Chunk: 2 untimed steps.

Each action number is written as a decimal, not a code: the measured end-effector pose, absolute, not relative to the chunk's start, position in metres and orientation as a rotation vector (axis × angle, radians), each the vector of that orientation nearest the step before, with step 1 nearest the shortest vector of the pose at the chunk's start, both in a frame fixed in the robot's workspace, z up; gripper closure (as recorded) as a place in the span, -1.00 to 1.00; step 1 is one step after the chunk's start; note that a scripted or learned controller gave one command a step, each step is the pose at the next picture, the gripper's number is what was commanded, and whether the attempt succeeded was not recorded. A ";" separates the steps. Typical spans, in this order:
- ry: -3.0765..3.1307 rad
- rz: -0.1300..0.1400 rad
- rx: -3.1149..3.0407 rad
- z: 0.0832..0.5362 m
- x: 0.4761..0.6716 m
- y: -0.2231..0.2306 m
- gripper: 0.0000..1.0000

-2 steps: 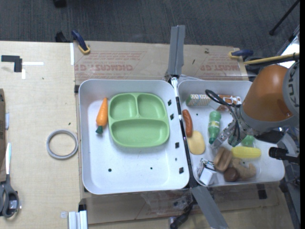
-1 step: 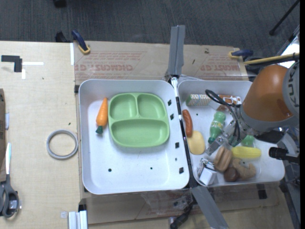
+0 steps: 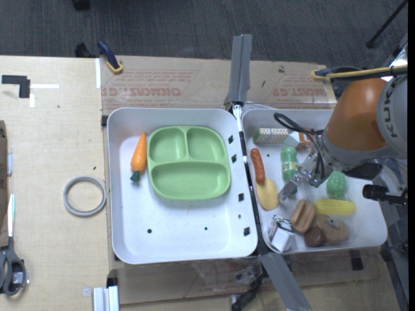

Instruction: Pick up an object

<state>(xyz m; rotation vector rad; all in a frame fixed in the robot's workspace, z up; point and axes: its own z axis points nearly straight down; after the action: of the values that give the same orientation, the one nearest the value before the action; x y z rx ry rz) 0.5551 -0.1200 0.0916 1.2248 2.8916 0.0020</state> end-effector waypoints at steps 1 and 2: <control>2.823 0.000 1.373 0.092 0.581 -0.101 -1.00; 2.820 0.001 1.376 0.102 0.581 -0.102 1.00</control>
<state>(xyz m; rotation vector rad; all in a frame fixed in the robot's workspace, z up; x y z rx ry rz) 0.5813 -0.1023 0.1016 1.3756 2.8197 0.0014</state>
